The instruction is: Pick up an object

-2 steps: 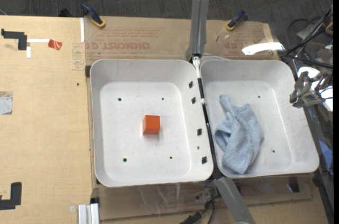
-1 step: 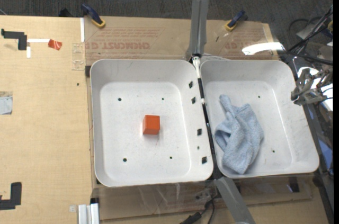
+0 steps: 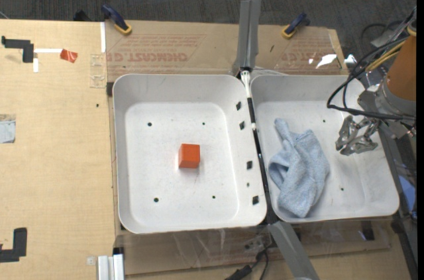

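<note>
An orange-red block [image 3: 189,156] lies near the middle of the left bin [image 3: 132,153]. A crumpled light-blue cloth [image 3: 298,169] lies in the left half of the right bin [image 3: 371,196]. My gripper [image 3: 354,140] hangs over the right side of the right bin, to the right of the cloth and apart from it. Nothing shows between its metal fingers [image 3: 346,141].
A grey divider post [image 3: 248,34] stands between the bins at the back. Two clamps [image 3: 116,19] [image 3: 295,25] hold brown cardboard behind the bins. Black cables [image 3: 351,83] hang from the arm at the right. A wooden bench top [image 3: 53,153] lies to the left.
</note>
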Motion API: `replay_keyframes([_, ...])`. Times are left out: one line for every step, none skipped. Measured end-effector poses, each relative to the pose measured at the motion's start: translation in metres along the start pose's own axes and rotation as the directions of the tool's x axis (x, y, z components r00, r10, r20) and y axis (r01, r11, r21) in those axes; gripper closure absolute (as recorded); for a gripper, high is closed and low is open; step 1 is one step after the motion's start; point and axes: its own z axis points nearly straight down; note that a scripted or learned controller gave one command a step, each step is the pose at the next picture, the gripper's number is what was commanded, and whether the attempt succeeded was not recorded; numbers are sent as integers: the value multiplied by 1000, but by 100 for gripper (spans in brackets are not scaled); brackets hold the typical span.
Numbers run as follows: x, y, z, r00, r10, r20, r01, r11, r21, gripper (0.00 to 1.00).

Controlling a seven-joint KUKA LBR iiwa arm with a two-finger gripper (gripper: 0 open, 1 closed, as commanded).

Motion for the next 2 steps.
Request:
replay_keyframes([29, 19, 2, 993, 120, 0, -120, 993, 0, 100])
replay_keyframes([55, 35, 22, 979, 205, 0, -205, 979, 1, 100])
